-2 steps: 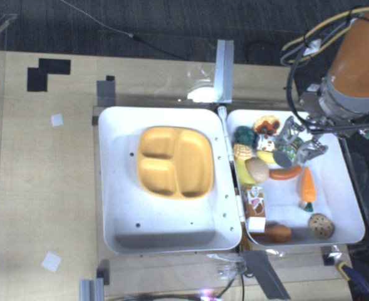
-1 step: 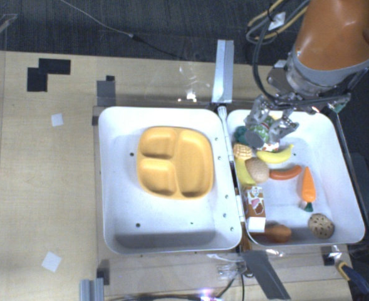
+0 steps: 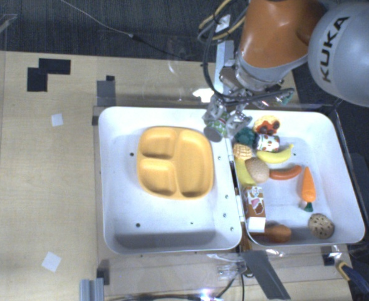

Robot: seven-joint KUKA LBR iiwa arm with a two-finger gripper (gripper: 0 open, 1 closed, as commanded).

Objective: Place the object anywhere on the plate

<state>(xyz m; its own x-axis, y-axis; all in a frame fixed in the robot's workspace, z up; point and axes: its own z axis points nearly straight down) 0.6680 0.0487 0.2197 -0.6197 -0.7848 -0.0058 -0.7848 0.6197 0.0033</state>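
My tool (image 3: 225, 121) hangs over the rim between the two bins, clenched on a small green thing (image 3: 214, 131). The yellow plate (image 3: 175, 163) lies in the left bin (image 3: 121, 218), just beside and left of it.

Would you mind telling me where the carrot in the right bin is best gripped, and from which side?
I'd grip the carrot across its orange body near the middle, coming straight down from above. It lies flat and nearly upright in the view, green top toward the cookie, with bare bin floor on its right and some on its left for the fingers, though the sausage tip lies close.
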